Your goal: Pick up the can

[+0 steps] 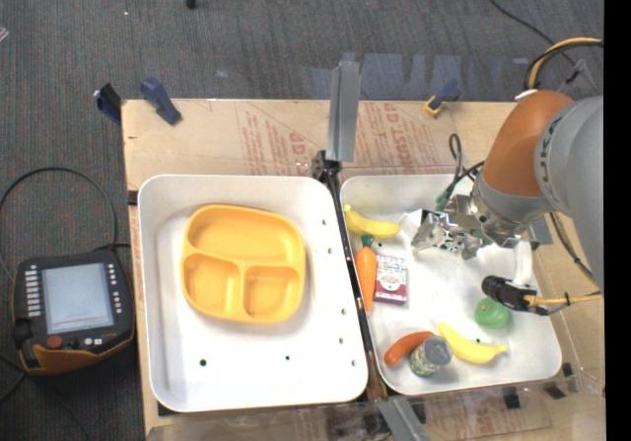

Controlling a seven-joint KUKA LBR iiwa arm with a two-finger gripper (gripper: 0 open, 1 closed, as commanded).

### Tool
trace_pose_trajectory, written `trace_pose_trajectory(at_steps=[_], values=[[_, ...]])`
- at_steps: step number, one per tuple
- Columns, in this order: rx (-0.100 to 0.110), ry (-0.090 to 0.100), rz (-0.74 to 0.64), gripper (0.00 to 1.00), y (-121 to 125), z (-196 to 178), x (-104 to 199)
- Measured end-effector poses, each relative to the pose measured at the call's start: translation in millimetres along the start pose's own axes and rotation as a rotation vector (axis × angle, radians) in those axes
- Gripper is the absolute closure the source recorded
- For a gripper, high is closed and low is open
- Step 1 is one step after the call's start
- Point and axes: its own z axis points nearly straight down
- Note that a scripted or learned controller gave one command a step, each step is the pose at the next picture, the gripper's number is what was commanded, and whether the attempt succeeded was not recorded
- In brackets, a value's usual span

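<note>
The can [430,356] is small and grey-green with a dark top. It stands near the front edge of the right bin [548,362], touching a red pepper [405,346] on its left and a yellow banana [471,344] on its right. My gripper [446,234] hangs low over the back middle of that bin, well behind the can and apart from it. The grey arm with its orange band [521,148] reaches in from the right. Nothing shows in the gripper.
The right bin also holds a second banana [371,224], a carrot [367,273], a small red-and-white box [391,279] and a green round toy [491,313]. In the left bin [163,330] lies a yellow divided plate [243,262]. A teach pendant [71,306] sits left of the bench.
</note>
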Motion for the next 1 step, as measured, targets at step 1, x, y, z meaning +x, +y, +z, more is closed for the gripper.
trace_pose_trajectory(at_steps=[1], values=[[0.001,0.001,-0.119,0.0,-4.7,0.1,-11.5]])
